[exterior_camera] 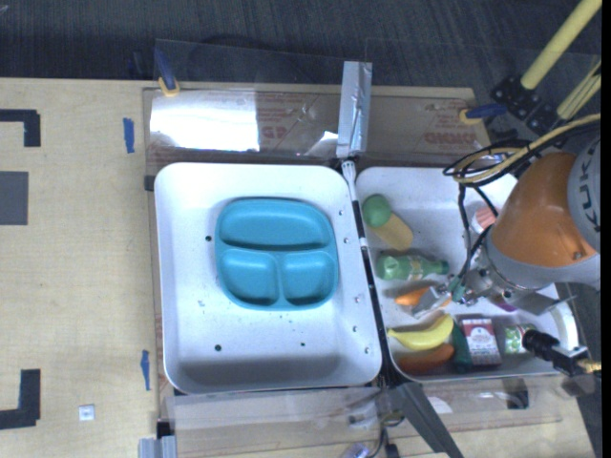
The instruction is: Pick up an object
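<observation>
Where the right bin [434, 184] has its near edge, I see a yellow banana [425, 332] lying over a red-orange object [423, 357], and to their right a red box [479, 340] with a small green-capped item [516, 340] beside it. Just beyond the banana lies an orange piece [412, 299] like a carrot, and the gripper [460, 290] hangs low over the bin immediately to the right of that piece. I cannot tell whether the gripper is open or closed, nor whether it grips anything. The grey arm [544, 227] with its orange band comes in from the right, covering that side of the bin. Farther on, a green bottle [410, 267] lies on its side, and beyond it a round green object [375, 208] touches a yellow one [395, 231]. The left bin [181, 256] holds a blue divided tray [277, 251] near its middle. Beyond both bins stands a clear plastic wall [239, 113].
</observation>
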`<state>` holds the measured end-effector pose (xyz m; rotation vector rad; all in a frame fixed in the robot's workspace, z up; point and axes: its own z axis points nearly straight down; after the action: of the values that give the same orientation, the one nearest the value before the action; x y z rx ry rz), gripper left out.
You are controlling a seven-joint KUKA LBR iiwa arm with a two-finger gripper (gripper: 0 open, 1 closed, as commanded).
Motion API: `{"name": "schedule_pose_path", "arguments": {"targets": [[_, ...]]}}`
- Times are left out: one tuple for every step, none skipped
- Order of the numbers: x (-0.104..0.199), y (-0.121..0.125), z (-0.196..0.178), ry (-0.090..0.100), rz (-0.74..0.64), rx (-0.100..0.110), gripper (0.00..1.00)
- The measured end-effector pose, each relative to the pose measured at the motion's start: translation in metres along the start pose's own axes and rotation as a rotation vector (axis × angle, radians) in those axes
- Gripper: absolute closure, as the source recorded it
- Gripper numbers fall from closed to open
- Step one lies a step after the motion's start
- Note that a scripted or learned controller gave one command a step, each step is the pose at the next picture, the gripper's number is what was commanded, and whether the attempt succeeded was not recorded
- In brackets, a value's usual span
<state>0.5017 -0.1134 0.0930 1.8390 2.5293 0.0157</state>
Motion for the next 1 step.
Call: {"name": "schedule_pose_path", "arguments": {"targets": [[-0.0001,0.0404,0.0065,0.002,0.135,0.011,0.0]]}}
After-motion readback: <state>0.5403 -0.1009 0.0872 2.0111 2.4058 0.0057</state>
